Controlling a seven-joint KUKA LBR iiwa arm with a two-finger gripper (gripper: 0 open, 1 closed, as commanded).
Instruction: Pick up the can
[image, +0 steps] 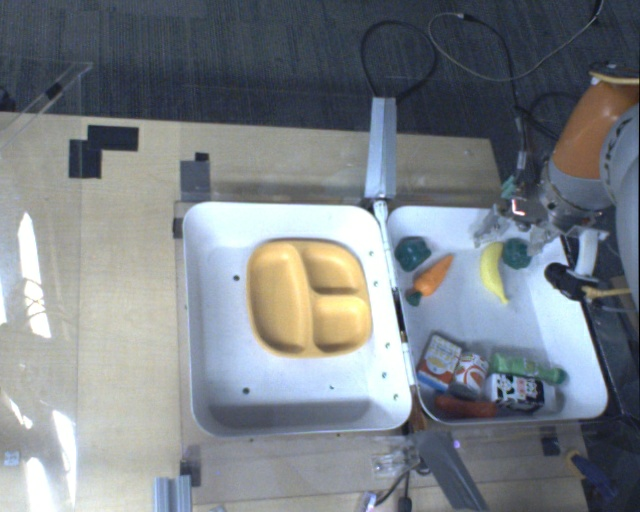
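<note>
can (519, 392): lying on its side at the near edge of the right bin (560, 330), black-and-white label, ends pointing left and right.
can neighbours: green bottle (527, 367) touching it along the far side; red item (463, 407) at its left end; small printed carton (440, 358) just left of that. Tight cluster, all jammed toward the bin's near wall.
hand (515, 238): at the far end of the same bin, well apart from the can, hanging over a small teal object (516, 254). Can't tell whether it's released or clenched; not calling it as grasping anything.
other right-bin items: banana (491, 272) just left of the hand, carrot (432, 275) and a teal-green piece (411, 252) near the divider.
left bin (210, 330): carries a yellow sectioned tray (307, 297), not relevant to the pick.
desk (110, 320): light wood, bins sit side by side on it.
stage: my read is approach not yet made; hand has to cross the bin toward the near edge.
risk 1: can is round and on its side, so closing across the wrong axis likely rolls it out of the grip.
risk 2: green bottle pressed against it, so a descent slightly off could land on or grab the bottle instead.
risk 3: near bin wall leaves little room on that side; wall contact could block closure.
risk 4: banana and teal object sit by the hand; a low traverse could drag them.
</note>
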